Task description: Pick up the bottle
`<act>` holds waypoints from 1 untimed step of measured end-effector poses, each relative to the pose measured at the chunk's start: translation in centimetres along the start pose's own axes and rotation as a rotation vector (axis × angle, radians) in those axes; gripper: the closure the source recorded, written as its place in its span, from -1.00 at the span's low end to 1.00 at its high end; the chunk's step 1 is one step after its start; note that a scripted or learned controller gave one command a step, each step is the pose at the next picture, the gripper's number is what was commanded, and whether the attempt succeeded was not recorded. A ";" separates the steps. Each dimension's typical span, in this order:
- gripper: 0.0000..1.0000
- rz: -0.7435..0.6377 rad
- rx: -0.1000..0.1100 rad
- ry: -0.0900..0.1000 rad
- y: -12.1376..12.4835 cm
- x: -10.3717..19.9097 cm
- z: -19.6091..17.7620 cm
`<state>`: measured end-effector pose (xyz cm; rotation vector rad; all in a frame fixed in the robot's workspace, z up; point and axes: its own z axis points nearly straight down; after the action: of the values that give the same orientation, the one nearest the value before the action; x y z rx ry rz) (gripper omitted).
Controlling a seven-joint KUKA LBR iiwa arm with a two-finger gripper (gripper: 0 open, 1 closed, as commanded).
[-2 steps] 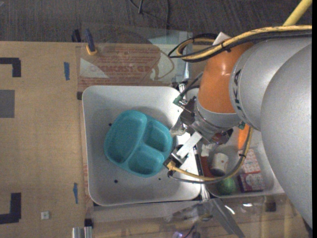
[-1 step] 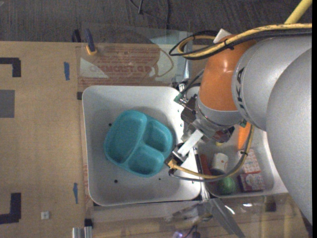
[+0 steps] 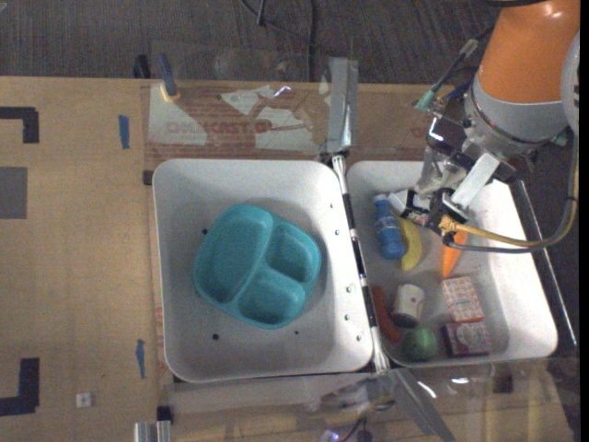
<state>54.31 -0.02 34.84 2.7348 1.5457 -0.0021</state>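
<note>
While the bottle lies near the bin wall, fingers' state is unclear.

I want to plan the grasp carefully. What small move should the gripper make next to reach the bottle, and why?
Probably a short shift toward the teal tray: the gripper sits beside the blue bottle, not over it.

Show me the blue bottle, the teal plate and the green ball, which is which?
blue bottle (image 3: 388,232): camera view, the middle of its body.
teal plate (image 3: 223,258): camera view, the bare floor of its largest compartment.
green ball (image 3: 421,343): camera view, its rounded top.
</note>
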 end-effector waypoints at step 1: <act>1.00 0.002 0.004 0.000 8.5 -9.4 6.2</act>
<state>56.74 -12.48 28.63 2.7389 1.5447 -0.0052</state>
